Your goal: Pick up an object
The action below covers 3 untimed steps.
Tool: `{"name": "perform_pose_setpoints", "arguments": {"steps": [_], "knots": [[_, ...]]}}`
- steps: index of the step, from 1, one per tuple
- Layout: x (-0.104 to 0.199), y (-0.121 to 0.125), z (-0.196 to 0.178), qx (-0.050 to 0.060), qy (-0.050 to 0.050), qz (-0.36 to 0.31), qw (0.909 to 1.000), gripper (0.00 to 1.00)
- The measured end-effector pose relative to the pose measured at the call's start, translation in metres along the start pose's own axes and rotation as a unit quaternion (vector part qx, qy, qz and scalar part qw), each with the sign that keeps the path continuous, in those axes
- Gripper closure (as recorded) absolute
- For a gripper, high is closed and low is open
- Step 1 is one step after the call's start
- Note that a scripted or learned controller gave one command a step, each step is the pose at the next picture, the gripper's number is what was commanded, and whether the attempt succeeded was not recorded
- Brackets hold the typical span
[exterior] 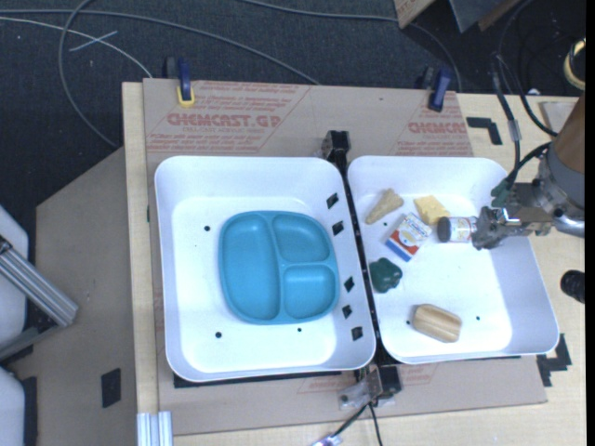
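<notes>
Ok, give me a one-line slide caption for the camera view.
Pincer at a small bottle in the right bin; blue divided plate in the left bin.

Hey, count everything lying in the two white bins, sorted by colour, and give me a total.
Blue: 1, divided plastic plate
Tan: 2, wedge-shaped piece, rounded bread-like block
Yellow: 1, small block
Green: 1, dark lumpy piece
White, red and blue: 1, small packet
Dark and pale: 1, small cylinder
Total: 7

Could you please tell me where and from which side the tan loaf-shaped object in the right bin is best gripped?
Probably across the narrow middle of the tan loaf-shaped object, coming straight down from above: it lies flat with its long axis roughly left-right and open white bin floor on every side.
</notes>
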<state>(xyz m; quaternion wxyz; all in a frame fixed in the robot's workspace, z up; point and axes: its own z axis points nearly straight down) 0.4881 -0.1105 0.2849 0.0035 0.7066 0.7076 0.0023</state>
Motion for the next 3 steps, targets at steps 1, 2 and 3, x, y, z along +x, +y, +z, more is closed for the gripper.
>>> {"name": "perform_pose_setpoints", "arguments": {"steps": [1,2,3], "knots": [[0.053,0.003,0.017,0.005,0.002,-0.002,1.0000,1.00],[0.107,0.021,0.018,0.003,0.001,-0.002,1.0000,1.00],[0.155,0.037,0.021,0.003,0.002,-0.002,1.0000,1.00]]}}
